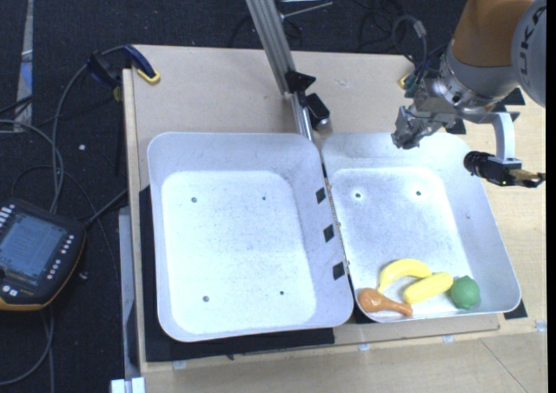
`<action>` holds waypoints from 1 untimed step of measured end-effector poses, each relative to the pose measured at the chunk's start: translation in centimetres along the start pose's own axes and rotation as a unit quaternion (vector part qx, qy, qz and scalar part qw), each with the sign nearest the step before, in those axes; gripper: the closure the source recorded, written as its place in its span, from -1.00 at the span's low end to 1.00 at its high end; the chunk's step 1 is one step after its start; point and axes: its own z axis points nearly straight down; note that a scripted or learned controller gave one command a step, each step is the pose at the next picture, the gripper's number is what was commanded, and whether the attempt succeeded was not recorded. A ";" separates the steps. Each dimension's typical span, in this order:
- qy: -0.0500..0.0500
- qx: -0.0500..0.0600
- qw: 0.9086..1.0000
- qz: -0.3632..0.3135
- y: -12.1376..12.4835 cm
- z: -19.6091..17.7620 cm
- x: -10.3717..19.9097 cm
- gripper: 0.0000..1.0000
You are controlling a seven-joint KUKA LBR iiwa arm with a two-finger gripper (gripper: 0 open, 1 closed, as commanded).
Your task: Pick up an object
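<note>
From above, the claw point(407, 137) hangs over the far rim of the right bin point(486, 226), near its back edge; whether it is released or clenched cannot be told. The objects lie well apart from it in that bin's near corner: two yellow bananas point(415, 279) touching, an orange toy point(382, 301) beside them, a green ball point(465, 293) at their right. The left bin point(165, 209) sits alongside on the tabletop point(217, 87).
</note>
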 end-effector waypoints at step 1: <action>0.000 0.001 1.000 0.000 -1.8 1.5 4.9 1.00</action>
